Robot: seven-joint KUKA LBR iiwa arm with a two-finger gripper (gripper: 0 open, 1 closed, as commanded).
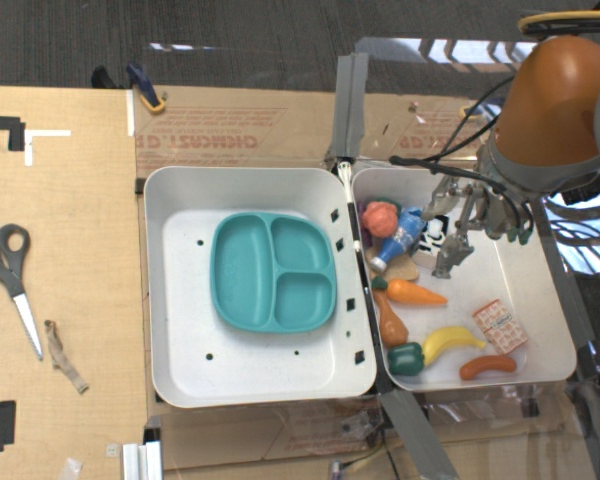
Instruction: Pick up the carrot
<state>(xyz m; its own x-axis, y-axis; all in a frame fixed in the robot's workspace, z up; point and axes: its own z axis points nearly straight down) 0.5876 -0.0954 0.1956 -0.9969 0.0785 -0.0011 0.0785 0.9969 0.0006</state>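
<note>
The carrot (pixel 416 292) is orange and pointed, and lies near the middle of the right bin (pixel 540 298) with its tip to the right. My gripper (pixel 447 256) hangs over that bin just above and to the right of the carrot, fingers pointing down and apart, with nothing between them. The arm's orange band sits above it at the upper right.
The right bin also holds a pink-red fruit (pixel 380 218), a blue bottle (pixel 398 240), a second orange piece (pixel 391 323), a green pepper (pixel 405 359), a banana (pixel 450 342), a red sausage (pixel 487 367) and a small packet (pixel 499 325). In the left bin lies a teal divided tray (pixel 274 272). Scissors (pixel 15 273) rest on the bench at left.
</note>
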